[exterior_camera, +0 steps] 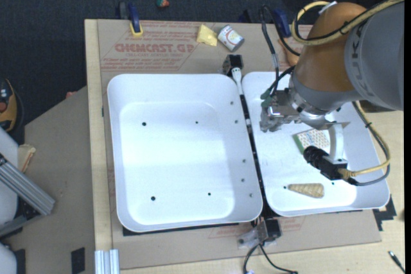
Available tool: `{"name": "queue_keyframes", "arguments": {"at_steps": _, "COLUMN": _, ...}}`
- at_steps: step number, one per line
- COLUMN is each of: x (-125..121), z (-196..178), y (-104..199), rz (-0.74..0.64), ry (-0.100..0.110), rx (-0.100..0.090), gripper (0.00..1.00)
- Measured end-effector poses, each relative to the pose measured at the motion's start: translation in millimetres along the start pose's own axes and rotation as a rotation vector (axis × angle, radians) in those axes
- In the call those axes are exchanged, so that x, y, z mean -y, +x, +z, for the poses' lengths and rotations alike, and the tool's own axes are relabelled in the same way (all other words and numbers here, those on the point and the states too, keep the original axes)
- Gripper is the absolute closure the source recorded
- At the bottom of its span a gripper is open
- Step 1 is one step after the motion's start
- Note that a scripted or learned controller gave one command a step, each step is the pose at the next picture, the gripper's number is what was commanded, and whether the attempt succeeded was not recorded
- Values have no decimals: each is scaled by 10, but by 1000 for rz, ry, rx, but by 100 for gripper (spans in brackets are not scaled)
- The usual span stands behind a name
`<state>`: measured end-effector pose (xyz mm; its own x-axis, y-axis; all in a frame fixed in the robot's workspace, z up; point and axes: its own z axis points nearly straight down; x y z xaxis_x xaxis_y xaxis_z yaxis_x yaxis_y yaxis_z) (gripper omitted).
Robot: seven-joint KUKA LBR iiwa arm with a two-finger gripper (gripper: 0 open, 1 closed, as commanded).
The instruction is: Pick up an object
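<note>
**A:** Two candidates in the right bin (282,167). The tan cone (306,189) is on its side near the bin's front wall. The patterned flat piece (314,137) is around mid-bin, partly under the arm.

**B:** Gripper?

**A:** The gripper (273,115) is over the side of the right bin that butts against the other bin, about halfway along that wall. Can't tell from this angle whether it's wide or narrow.

**B:** Cone relative to it?

**A:** Well apart from it, toward the bin's front wall and a bit in toward the bin's middle. Bare bin floor around the cone, and it isn't touching the patterned piece.

**B:** Handling?

**A:** Best guess is light, small and fairly stiff, with a textured surface, so decent friction. The taper is the problem. Pinch near the tip and it will likely squirt out, and lying on its side it may roll when nudged. I'd grip across the wide end, closing across the short axis.

**B:** And the flat piece?

**A:** It looks thin and flush to the bin floor, so there's little edge to grab. Worse pick, so go for the cone.
</note>
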<state>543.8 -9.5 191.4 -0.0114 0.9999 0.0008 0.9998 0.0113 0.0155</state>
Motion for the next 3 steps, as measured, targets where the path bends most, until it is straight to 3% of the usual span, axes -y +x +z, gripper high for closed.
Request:
{"name": "queue_keyframes", "arguments": {"at_steps": 1, "x": -1240, "z": -1139, "y": 268, "rz": 5, "ry": -8, "rx": 1, "gripper": 100}}
{"name": "queue_keyframes", "arguments": {"at_steps": 2, "x": -1079, "z": -448, "y": 1161, "rz": 3, "ry": 23, "rx": -2, "gripper": 100}}
{"name": "queue_keyframes", "arguments": {"at_steps": 3, "x": -1249, "z": -522, "y": 2286, "rz": 0, "ry": 11, "rx": -5, "gripper": 100}}
